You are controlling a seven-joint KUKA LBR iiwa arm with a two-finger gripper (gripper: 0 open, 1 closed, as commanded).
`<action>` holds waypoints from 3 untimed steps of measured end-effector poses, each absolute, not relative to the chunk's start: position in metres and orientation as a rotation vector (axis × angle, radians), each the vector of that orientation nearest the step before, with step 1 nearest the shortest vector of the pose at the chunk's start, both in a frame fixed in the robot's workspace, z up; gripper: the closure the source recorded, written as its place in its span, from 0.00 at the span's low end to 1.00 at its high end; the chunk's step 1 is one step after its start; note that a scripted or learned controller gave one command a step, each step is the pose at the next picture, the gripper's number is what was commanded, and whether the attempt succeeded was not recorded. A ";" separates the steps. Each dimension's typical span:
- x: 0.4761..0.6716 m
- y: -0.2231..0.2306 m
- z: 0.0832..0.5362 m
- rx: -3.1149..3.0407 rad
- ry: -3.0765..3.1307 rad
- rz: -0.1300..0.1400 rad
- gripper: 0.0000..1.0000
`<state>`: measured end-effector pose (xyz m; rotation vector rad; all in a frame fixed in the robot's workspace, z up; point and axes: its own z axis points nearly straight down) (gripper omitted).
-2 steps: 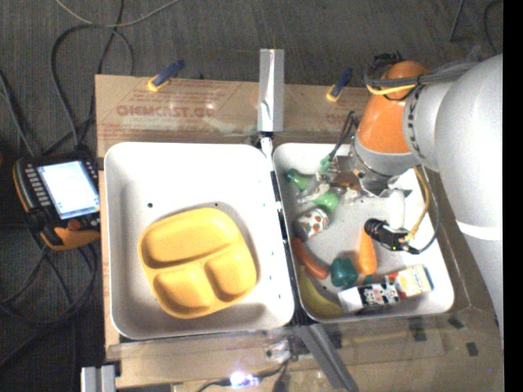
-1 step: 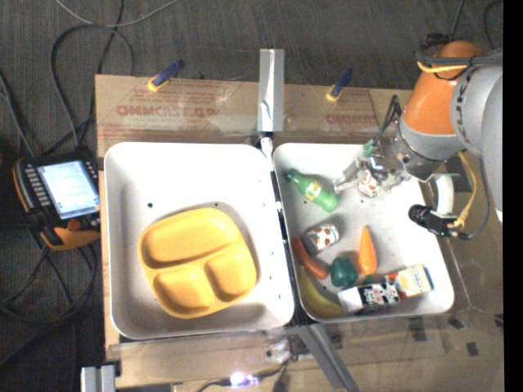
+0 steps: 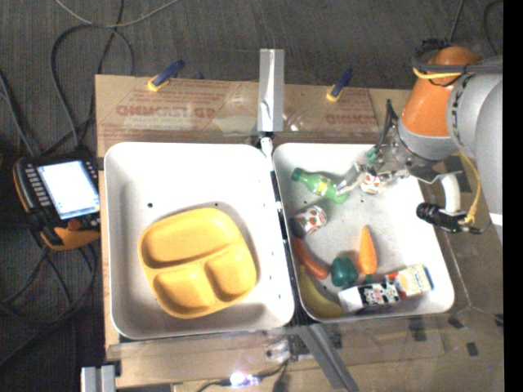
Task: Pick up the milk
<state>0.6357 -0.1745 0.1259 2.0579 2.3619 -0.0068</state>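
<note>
milk carton [image 3: 384, 290], a small boxy printed pack, is seen lying flat against the front edge of the right bin [image 3: 441, 278], touching a green-topped toy. gripper [image 3: 372, 172] is held near the bin's back edge, well apart from it; whether the jaws are apart cannot be told. crowding by the glossy plastic carrot [image 3: 368, 250] could cause a missed or wrong grasp.

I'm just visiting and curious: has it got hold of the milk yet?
Not yet. The milk lies at the right bin's near edge, untouched. The gripper is over the far side of that bin, near a green bottle. Reaching, grasping and lifting remain.
</note>
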 end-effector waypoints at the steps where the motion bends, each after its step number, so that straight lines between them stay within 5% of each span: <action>1: 0.634 -0.177 0.130 2.028 2.396 -0.007 0.00; 2: 0.599 -0.151 0.090 1.563 2.710 0.002 0.00; 3: 0.666 -0.154 0.149 1.844 2.542 -0.002 0.00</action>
